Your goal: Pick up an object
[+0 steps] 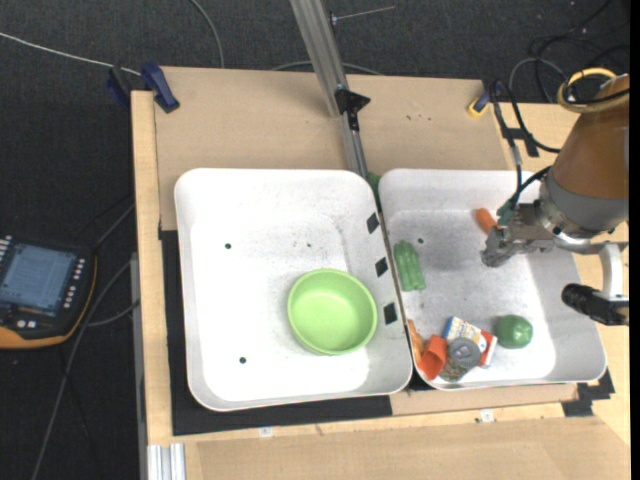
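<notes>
Reaching in from the right of the frame, the arm [592,158] positions the tool [497,253] low over the upper right of the right bin [440,193]. Finger state cannot be determined from this view. A small orange piece [484,217] lies just beside the tool, toward the upper left. Candidate objects in this bin: a green oblong item [409,266] near the left wall; a green ball [513,331] at the lower right; a cluster at the lower edge comprising an orange item [431,356], a round grey item [462,355] and a printed packet [470,333]. The left bin [230,218] contains a green bowl [331,311]. Both bins rest on the counter [250,108].
</notes>
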Controlling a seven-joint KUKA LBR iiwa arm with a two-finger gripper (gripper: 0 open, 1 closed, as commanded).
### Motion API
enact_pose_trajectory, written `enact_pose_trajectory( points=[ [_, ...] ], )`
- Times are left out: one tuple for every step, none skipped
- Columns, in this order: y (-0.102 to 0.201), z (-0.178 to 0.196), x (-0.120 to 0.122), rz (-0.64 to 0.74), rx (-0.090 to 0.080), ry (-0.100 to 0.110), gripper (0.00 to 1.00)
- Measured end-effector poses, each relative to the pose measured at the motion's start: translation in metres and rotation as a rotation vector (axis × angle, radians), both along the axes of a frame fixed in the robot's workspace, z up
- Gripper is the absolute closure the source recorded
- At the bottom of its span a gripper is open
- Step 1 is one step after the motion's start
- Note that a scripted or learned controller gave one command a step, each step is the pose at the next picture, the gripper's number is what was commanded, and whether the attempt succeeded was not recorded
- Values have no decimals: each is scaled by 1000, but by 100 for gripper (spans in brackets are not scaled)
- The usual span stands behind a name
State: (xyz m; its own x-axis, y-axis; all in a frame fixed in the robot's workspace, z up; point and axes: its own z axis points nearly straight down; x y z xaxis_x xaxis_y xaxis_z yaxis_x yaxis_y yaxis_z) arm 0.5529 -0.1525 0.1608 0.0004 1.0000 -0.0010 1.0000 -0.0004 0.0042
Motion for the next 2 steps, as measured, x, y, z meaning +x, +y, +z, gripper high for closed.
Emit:
enact_pose_trajectory(
  points=[
    [0,49,1,1,0,-1,100],
    [59,47,10,5,2,3,100]
  ],
)
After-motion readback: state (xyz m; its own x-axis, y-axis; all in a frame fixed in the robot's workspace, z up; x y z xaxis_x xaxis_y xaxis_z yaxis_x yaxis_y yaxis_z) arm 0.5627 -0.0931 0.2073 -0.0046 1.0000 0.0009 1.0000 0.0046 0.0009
